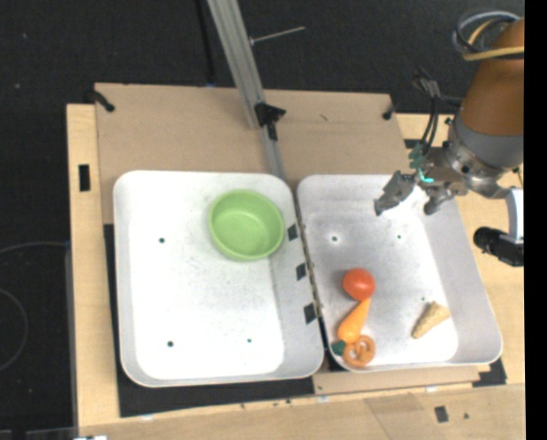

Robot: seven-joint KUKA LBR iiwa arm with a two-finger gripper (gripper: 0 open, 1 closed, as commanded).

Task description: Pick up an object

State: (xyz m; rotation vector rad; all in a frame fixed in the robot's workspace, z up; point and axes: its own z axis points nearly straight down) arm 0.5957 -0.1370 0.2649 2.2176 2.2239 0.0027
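A green bowl (246,225) is sitting at one o'clock in the left bin (145,273). In the right bin (456,273), a red tomato (358,283), orange carrot (353,320) and tan wedge (430,318) are lying toward six o'clock. The gripper (410,200) is hovering at twelve o'clock, fingers spread apart, gripping nothing.

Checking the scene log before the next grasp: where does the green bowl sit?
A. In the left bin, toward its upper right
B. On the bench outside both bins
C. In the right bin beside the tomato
A: the green bowl sits inside the left bin, near its upper right corner.
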